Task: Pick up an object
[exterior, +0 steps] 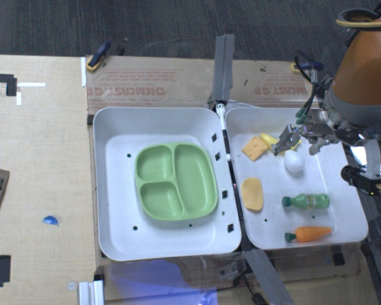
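Note:
The right bin point(343, 176) holds several items: a white egg point(294, 162), a yellow cheese wedge point(254, 148), a small yellow piece point(268, 139), an orange-yellow oval piece point(253, 194), a green bottle point(306, 201) lying on its side and a carrot point(308, 234). My gripper point(298, 145) hangs over the back of this bin, just above and behind the egg. It is open, with one finger point(282, 146) near the small yellow piece and the other on the right. Nothing sits between them.
The left bin point(111, 189) holds a green divided plate point(176, 181). A grey divider bar point(223, 68) rises between the bins at the back. The arm's orange band point(365, 65) and grey wrist overhang the right bin's far right corner.

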Controlling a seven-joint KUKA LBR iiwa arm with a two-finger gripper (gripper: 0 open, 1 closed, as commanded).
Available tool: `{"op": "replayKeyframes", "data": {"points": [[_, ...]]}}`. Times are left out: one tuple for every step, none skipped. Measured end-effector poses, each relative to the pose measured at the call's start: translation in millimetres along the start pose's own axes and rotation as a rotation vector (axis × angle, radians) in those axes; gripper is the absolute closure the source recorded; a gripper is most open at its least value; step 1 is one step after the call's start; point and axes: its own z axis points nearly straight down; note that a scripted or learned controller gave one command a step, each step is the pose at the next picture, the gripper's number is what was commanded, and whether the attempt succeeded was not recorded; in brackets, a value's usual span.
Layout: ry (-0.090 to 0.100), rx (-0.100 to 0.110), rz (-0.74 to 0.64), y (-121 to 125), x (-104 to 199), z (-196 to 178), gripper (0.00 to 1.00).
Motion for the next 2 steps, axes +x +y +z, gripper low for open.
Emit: {"op": "replayKeyframes", "data": {"points": [[0.0,-0.001,0.176,62.4,-18.9,130.8,0.0],[0.001,-0.001,0.159,-62.6,-42.2,130.5,0.0]]}}
